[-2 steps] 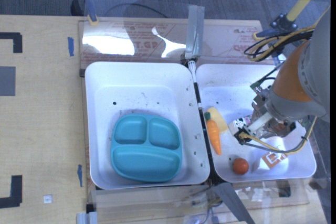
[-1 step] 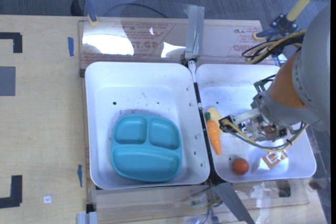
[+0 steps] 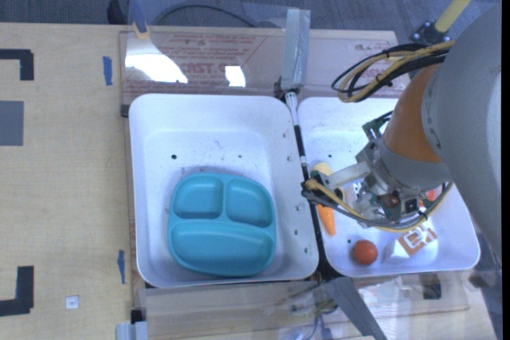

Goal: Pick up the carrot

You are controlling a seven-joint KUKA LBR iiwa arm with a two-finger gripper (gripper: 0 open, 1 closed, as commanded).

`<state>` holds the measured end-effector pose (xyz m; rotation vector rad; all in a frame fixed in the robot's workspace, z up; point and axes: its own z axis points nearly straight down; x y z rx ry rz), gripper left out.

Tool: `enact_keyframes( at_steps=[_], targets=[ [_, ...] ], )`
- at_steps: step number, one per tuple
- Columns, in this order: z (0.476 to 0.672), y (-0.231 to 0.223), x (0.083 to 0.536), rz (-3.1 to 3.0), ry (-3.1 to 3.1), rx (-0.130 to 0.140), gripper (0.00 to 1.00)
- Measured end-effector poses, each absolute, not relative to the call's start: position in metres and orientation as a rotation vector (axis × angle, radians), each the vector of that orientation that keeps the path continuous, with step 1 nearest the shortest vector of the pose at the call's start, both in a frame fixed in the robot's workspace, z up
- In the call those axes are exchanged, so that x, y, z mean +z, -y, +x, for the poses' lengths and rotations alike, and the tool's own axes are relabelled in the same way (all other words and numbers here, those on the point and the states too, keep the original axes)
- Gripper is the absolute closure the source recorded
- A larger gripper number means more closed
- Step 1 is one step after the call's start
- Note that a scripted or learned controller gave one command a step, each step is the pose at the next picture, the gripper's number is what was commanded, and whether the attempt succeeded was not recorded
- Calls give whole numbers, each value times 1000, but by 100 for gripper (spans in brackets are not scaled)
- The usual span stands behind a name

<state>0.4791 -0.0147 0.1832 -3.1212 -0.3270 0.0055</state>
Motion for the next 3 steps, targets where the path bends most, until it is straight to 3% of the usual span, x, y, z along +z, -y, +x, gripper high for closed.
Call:
enact_keyframes(
  at_steps=[1, 2, 3],
  targets=[
    [477, 90, 181, -3123, 348, 13, 100],
    [482, 131, 108, -3071, 639, 9, 100],
    [479, 65, 182, -3123, 325, 8, 100]
  ],
)
